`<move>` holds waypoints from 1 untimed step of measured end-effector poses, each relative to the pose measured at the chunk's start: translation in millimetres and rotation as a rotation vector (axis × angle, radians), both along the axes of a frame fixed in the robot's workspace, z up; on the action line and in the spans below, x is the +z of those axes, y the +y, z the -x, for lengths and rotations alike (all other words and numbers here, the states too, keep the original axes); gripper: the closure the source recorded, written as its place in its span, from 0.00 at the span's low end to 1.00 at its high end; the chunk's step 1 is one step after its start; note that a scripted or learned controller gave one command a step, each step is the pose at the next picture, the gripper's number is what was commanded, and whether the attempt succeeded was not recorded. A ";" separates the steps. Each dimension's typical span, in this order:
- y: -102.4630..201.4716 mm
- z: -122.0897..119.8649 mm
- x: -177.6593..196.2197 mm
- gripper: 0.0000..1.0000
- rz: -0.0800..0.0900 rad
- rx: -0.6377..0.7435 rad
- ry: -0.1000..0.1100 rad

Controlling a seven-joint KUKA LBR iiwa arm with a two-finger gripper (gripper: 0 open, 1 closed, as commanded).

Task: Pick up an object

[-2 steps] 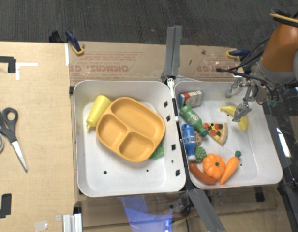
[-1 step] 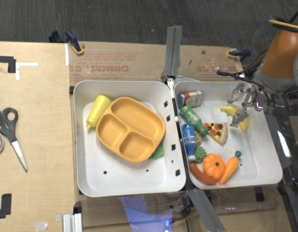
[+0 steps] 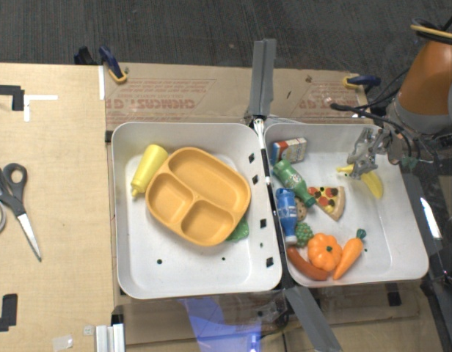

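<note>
The arm reached in from the right, its orange band [image 3: 430, 75] high above the right bin [image 3: 402, 259], and the pincer [image 3: 362, 161] hung low over that bin's upper right part, just beside a yellow toy banana [image 3: 372, 185]; whether the banana was between the fingers, or how wide the pincer stood, could not be told. The other toys lay along the bin's left and lower side: a small red and white carton [image 3: 290, 149] at the top, a green bottle [image 3: 292, 180] below it, a blue can [image 3: 286, 210], a pizza slice [image 3: 328, 199], an orange pumpkin [image 3: 324, 251], a carrot [image 3: 348, 255] beside it and a red sausage [image 3: 308, 265] at the bottom. In the left bin [image 3: 138, 270] a yellow divided plate [image 3: 198, 194] lay tilted over something green [image 3: 239, 232], with a yellow bottle [image 3: 148, 167] touching its upper left edge. On the table [image 3: 50, 270] to the left lay scissors [image 3: 17, 204].
</note>
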State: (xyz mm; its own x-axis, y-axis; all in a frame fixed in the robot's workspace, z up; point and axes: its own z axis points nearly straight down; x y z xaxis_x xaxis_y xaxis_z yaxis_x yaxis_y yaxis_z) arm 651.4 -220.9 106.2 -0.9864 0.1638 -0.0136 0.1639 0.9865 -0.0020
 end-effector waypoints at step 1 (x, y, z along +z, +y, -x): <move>0.3 -0.1 0.0 0.00 0.000 0.000 0.000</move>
